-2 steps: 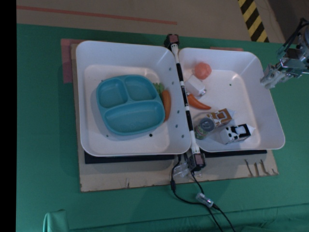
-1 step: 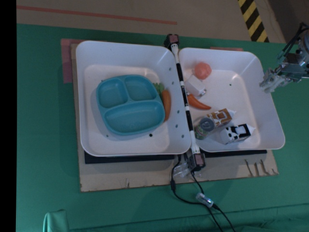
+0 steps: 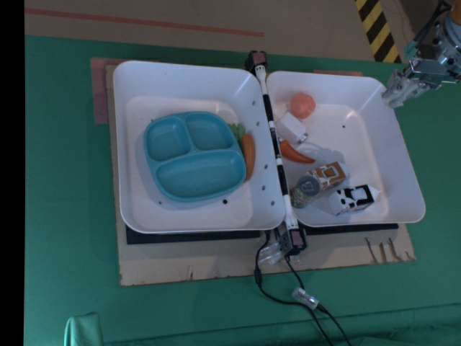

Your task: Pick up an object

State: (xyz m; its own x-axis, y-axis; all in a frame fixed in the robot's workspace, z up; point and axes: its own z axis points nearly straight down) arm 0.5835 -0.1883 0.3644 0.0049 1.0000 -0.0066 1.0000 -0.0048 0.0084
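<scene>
Orange ball, gripper well right

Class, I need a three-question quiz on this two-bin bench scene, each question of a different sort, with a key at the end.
1. True or false: the blue divided plate lies in the left bin.
2. Which thing lies beside the plate, against its right edge? A) carrot B) cow-print carton C) orange ball
3. Fill in: the gripper hovers over the right bin's upper-right ____.

Key: 1 true; 2 A; 3 corner.
</scene>
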